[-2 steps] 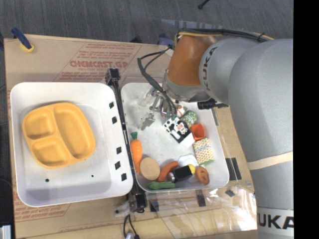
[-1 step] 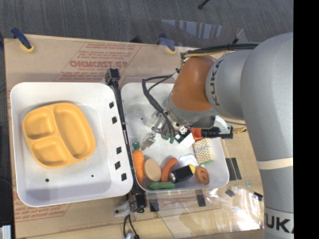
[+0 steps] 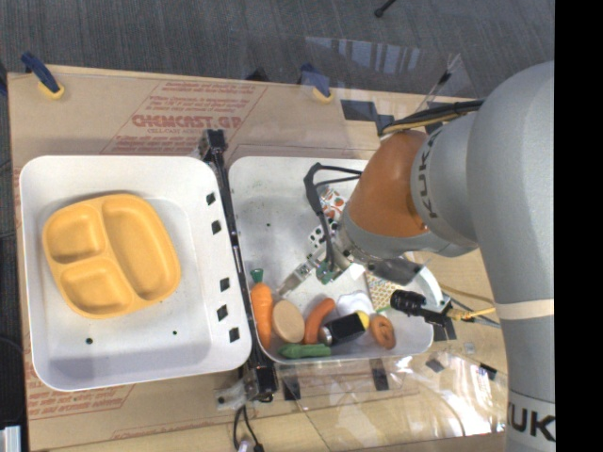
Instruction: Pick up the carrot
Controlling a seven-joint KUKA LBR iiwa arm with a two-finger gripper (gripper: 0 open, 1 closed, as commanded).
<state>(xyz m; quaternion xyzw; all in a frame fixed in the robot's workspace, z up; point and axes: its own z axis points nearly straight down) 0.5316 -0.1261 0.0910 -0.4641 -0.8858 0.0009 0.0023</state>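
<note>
You are looking down on a bench (image 3: 283,97) covered by a brown sheet with red "CHEMCAST GP" lettering. Blue clamps (image 3: 42,75) pin its far edge, and dark grey carpet (image 3: 188,12) lies beyond it. Crinkled clear plastic (image 3: 443,384) hangs off the near edge on the right.

The left bin (image 3: 57,356) holds a yellow divided tray (image 3: 111,252) with three compartments, lying near the bin's left side. A black strip (image 3: 220,201) runs between the two bins.

In the right bin (image 3: 273,191), everything is crowded toward the near edge. The carrot (image 3: 261,314) lies lengthwise against the bin's left wall near the front-left corner, its green stub pointing toward the far side. A round tan food piece (image 3: 287,323) is touching its right side. A green vegetable (image 3: 304,350) lies along the near wall just in front of both. To the right you see:
- a reddish-orange sausage-shaped piece (image 3: 318,316), leaning beside the tan one
- a black and yellow object (image 3: 344,329)
- a white item (image 3: 354,303) just behind it
- a small orange-brown round piece (image 3: 382,330)

A patterned item (image 3: 330,205) sits further back, partly under the arm.

The grey arm (image 3: 490,196) reaches in from the right, its orange band over the right bin's middle. The gripper (image 3: 323,260) hangs over the bin floor, right of the carrot and apart from it. You cannot tell whether it is released or clenched, and the carrot is not in it.
</note>
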